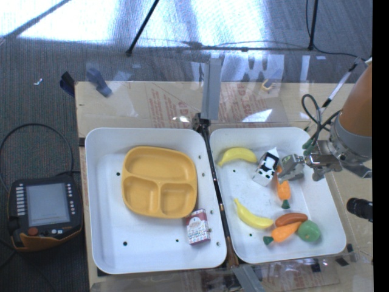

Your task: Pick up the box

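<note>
Box [198, 227] lies in left bin [103, 157], just below yellow tray [160, 181], near divider. Gripper [293, 166] over right bin [328, 205], beside cow carton [265, 166] and carrot [283, 190]; grip state unclear. Best: cross divider, drop straight onto box, span its narrow sides. Arm reaches in from right, wrist low.

Strong light is cast from the top of the view, where the floor [67, 17] is blown out to near white in broad patches. Thin tripod-leg shadows [146, 20] are thrown across that bright area. Reflections and glare streaks are seen on the clear sheet [243, 72] behind the bins. The white bins [103, 236] are evenly lit, with soft, short shadows under the items. Overall sharpness is moderate; fine detail is soft and colours are slightly washed out.
</note>
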You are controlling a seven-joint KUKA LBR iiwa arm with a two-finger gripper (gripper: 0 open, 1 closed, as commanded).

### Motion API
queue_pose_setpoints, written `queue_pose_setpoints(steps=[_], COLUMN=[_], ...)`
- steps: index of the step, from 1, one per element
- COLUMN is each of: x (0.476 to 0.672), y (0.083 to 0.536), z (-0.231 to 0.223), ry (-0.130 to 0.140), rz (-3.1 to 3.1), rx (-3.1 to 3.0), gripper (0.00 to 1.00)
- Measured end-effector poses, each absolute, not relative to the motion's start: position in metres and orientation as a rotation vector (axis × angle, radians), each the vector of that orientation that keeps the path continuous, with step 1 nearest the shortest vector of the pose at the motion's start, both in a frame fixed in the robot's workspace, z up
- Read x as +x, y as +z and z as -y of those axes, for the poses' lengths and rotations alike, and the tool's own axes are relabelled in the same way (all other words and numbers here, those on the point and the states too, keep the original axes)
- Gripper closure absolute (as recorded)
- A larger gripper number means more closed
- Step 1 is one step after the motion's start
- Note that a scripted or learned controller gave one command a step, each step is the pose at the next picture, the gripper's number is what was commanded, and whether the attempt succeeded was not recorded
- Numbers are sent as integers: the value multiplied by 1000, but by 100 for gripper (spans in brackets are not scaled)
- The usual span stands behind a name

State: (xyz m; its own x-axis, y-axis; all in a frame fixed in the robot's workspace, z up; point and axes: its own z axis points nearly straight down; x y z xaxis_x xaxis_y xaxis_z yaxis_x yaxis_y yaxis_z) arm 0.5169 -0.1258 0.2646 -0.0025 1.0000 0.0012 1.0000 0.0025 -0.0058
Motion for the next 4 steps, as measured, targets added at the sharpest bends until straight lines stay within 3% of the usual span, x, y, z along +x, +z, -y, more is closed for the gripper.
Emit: queue_pose_setpoints(steps=[1,2,3,4], x=[567,526,504,475], y=[185,187,185,185], z=[32,-21,-109,-106], ry=[7,7,11,13], rz=[2040,2001,2035,1813], rx=[-2381,-2415,-2387,-2558], gripper=[0,0,0,0])
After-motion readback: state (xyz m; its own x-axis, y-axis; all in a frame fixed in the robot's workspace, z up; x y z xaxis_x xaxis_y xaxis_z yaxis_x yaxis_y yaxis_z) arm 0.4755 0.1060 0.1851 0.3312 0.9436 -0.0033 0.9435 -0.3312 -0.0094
